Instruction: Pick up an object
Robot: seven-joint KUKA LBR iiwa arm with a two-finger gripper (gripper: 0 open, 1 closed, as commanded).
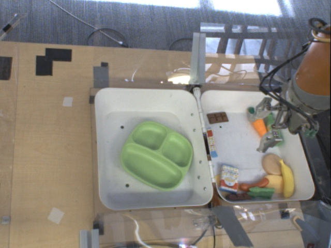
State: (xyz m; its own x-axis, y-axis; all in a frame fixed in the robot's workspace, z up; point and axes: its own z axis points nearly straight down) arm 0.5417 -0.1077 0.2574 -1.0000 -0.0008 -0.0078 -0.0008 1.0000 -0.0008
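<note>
Gripper (pixel 273 133) hangs at the right of the frame over the right bin (pixel 235 138), jaws spread with nothing between them. Orange carrot (pixel 259 126) lies on the bin floor just left of the fingers, close beside them. Lower right corner of that bin: egg (pixel 271 164), banana (pixel 287 179), small carton (pixel 229 177); green divided plate (pixel 156 154) sits in the left bin (pixel 111 112).

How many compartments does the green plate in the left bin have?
3. The green plate has one long compartment along its lower left edge and two smaller ones side by side along the upper right. None look hidden.
</note>
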